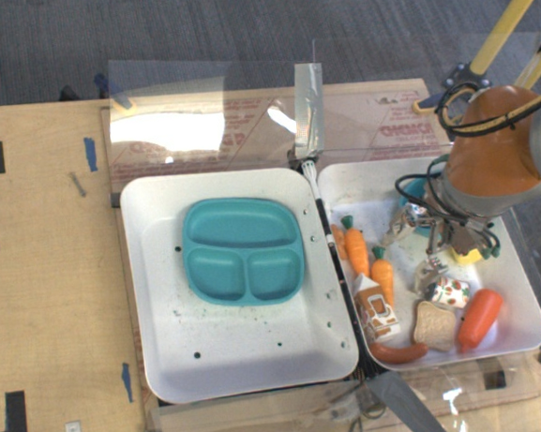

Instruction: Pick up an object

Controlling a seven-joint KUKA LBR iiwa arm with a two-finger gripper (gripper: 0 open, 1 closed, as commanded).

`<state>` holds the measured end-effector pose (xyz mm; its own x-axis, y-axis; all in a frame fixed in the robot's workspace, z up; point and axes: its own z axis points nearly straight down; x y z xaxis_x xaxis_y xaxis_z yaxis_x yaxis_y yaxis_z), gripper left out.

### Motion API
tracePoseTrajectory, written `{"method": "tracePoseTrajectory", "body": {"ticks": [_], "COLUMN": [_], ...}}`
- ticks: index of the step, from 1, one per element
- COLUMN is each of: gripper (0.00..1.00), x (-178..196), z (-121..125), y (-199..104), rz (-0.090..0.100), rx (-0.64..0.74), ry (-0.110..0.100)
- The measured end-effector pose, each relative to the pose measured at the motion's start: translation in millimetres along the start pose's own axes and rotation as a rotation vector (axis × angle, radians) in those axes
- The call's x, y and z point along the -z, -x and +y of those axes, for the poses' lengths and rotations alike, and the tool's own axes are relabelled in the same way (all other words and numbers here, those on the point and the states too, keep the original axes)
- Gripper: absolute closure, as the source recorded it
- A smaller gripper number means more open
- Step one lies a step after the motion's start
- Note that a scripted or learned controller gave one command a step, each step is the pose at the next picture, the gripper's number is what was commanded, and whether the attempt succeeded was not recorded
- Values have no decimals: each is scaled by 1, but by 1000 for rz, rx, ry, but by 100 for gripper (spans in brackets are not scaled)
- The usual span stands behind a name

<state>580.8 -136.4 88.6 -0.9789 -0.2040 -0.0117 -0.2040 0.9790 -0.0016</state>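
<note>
In the right bin (529,324), the arm's gripper (439,243) hangs low among toy food; whether it grips anything I cannot tell. Largest nearby is the red-orange pepper (478,318) at the near right: probably light, hard, slick plastic, best pinched across its narrower middle. The toast slice (434,326) beside it is flat and awkward. The small carrots (356,250) at the left look slim, rigid and easiest.

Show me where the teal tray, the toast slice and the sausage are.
teal tray (243,250): camera view, centre divider.
toast slice (434,326): camera view, middle of its face.
sausage (397,352): camera view, mid-length.
</note>
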Motion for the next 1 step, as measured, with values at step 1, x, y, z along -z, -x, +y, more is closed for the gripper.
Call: {"method": "tracePoseTrajectory", "body": {"ticks": [1], "gripper": [0], "x": [1], "z": [-38], "y": [-75], "rz": [0], "rx": [123], "ry": [-3]}}
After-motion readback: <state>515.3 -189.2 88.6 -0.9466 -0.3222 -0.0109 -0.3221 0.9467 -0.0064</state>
